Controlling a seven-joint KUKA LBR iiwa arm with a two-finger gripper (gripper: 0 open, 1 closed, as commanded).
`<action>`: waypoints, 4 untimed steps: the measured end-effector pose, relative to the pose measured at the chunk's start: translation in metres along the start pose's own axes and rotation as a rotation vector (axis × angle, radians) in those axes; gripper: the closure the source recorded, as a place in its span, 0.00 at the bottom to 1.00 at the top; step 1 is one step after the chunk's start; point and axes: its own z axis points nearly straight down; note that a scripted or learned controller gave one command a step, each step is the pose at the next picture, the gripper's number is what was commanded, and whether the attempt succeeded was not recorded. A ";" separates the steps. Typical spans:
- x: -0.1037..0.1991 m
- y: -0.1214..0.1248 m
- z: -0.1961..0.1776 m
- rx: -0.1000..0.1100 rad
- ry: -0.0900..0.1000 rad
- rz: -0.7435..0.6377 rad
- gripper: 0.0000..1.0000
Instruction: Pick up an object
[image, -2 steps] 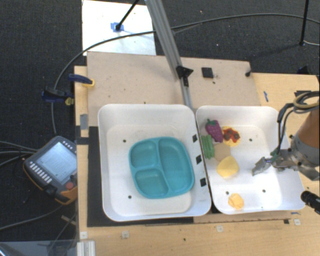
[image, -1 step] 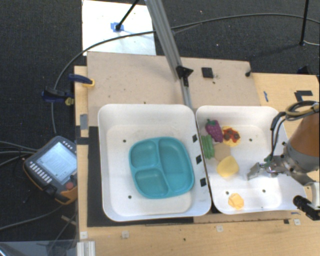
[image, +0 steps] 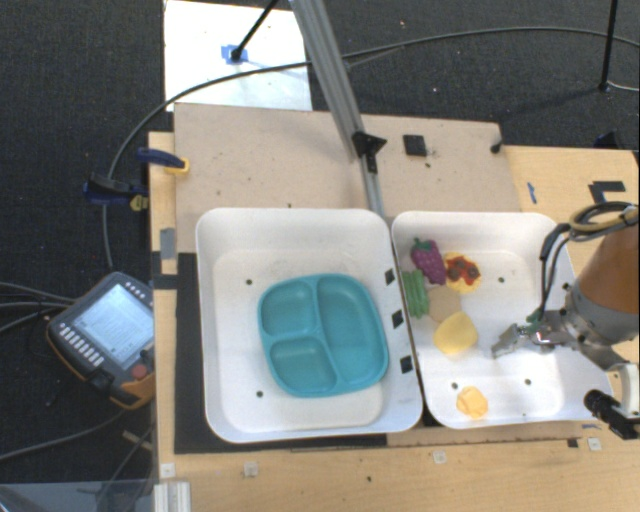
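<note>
The right bin (image: 540, 395) holds several toy foods. A purple grape bunch (image: 430, 260) and a red-and-yellow piece (image: 462, 270) lie at its back, with a green piece (image: 415, 293) and a beige piece (image: 444, 303) just in front of them. A yellow block (image: 455, 334) sits mid-bin and a small orange-yellow piece (image: 472, 402) lies near the front wall. My gripper (image: 507, 342) hangs low over the bin's right half, pointing left, a short way right of the yellow block and apart from it. I see nothing in it.
The left bin (image: 228, 400) holds a teal divided plate (image: 323, 333). A grey pole (image: 340, 90) slants down to the bins' shared back edge. A teach pendant (image: 105, 335) and cables lie on the floor at left.
</note>
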 end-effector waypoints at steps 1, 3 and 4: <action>0.001 0.003 -0.012 -0.008 0.001 -0.002 1.00; 0.001 -0.011 -0.118 -0.001 -0.002 -0.004 1.00; 0.001 -0.010 -0.160 -0.001 -0.002 -0.006 1.00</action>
